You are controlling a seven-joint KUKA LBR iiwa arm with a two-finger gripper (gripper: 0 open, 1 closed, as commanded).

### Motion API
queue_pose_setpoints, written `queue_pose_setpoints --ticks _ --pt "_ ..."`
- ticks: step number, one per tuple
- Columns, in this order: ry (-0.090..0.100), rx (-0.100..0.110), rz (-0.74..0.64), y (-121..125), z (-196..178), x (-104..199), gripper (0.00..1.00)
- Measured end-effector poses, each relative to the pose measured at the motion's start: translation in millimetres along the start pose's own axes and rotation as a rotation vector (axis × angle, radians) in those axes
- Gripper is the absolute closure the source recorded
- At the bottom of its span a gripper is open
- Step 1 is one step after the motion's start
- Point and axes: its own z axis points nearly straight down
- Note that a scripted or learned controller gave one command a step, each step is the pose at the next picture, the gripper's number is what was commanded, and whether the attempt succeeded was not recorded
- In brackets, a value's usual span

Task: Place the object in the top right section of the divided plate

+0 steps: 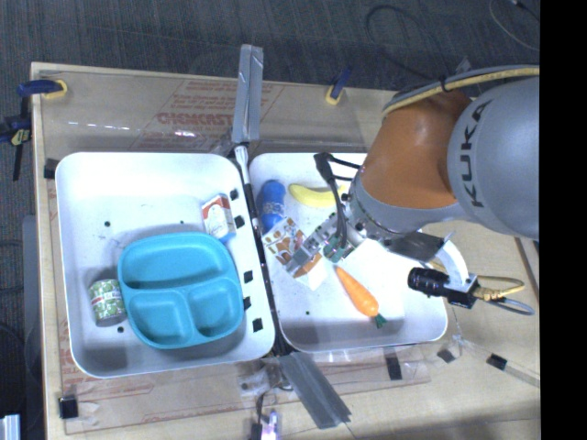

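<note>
A light blue divided plate (165,314) lies in the left bin (78,200), toward its front. My gripper (332,244) hangs low in the right bin (408,324), at the right edge of a patterned packet (288,243) and just above the top end of an orange carrot (356,291). A yellow banana (312,195) and a blue bottle (271,203) lie behind the packet. The arm's bulk hides the bin's right rear part.
A small red and white packet (217,216) lies by the plate's far right corner. A small green-labelled can (107,302) stands left of the plate. The raised divider (249,246) between the bins runs between gripper and plate.
</note>
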Motion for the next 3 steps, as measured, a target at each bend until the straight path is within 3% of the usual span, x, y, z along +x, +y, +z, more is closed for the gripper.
queue_pose_setpoints --ticks 1,2,3 --pt "0.003 0.003 -0.112 72 44 58 1.00" --pt "-0.001 -0.002 -0.339 134 37 92 1.00" --pt "0.001 0.000 -0.346 134 24 65 1.00"
